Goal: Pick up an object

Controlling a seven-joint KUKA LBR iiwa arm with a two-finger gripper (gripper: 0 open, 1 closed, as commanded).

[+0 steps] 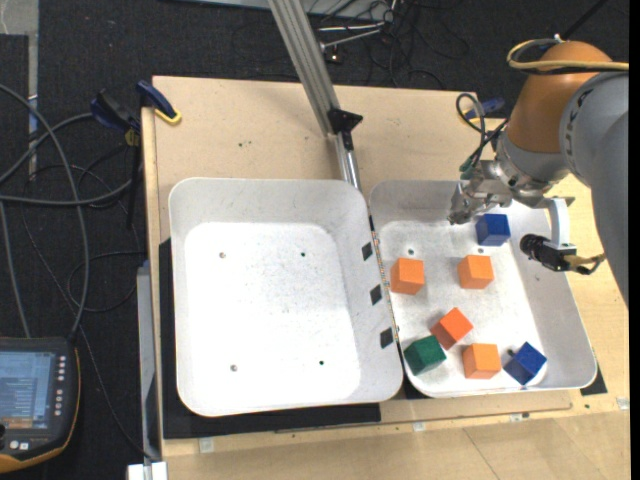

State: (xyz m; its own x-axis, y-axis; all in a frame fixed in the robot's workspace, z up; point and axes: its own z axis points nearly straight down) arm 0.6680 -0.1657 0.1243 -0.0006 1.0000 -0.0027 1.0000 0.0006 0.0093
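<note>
Dark carpet strewn with cables surrounds the pale, matte wooden bench (250, 128), which carries two shallow white plastic bins with rounded corners. Bigger of the two, the left bin (190, 268) has a speckled floor. Next to it, the right bin (570, 338) holds seven small cubes: four orange ones (407, 275) (475, 271) (454, 325) (481, 360), two blue (492, 229) (525, 362) and one green (425, 354). Smooth grey with an orange band, the arm (560, 108) reaches in from the right. Its metal gripper (470, 208) hangs at that bin's far edge, just beside the upper blue cube; whether it is parted or closed I cannot tell, and nothing is seen between its tips.
</note>
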